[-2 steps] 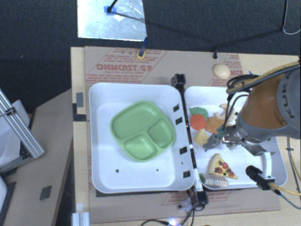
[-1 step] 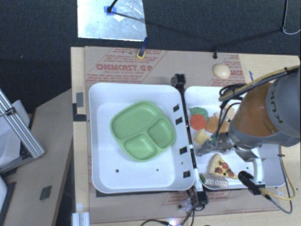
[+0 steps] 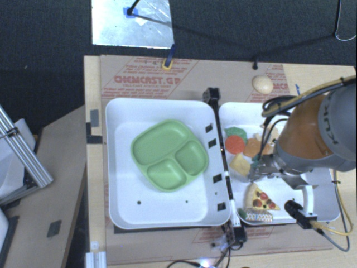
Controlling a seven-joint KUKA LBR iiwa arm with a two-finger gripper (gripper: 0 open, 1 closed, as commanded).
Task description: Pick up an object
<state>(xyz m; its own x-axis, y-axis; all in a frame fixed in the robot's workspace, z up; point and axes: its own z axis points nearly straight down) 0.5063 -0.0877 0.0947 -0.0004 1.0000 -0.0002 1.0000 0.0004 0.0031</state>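
A cardboard-covered bench (image 3: 150, 80) lies below the camera, printed with red lettering along its far side. Two shallow white bins sit on it side by side.

The left bin (image 3: 125, 205) is the larger shape in view. It holds a pale green divided plate (image 3: 169, 154) with three compartments, lying flat near the bin's middle and slightly turned.

My arm (image 3: 312, 135) reaches in from the right, grey with an orange band, and covers much of the right bin (image 3: 326, 208). Black cables loop over its far side.

My gripper (image 3: 257, 169) is down low in the right bin, near its left side, among the toy food. I cannot tell whether it is wide, narrow or holding anything, because the arm hides it.

The objects to pick lie in the left half of the right bin. At the far end there is a green leafy piece (image 3: 236, 132), with a red round piece (image 3: 235, 144) touching its near side. An orange piece (image 3: 254, 146) sits just right of the red one. A pale yellow wedge (image 3: 241, 164) lies just left of my gripper. Nearer the camera there is a pizza slice (image 3: 261, 199), and a small dark-patterned item (image 3: 255, 216) rests by the bin's near rim.

A beige egg-shaped object (image 3: 263, 84) sits on the bench beyond the right bin.
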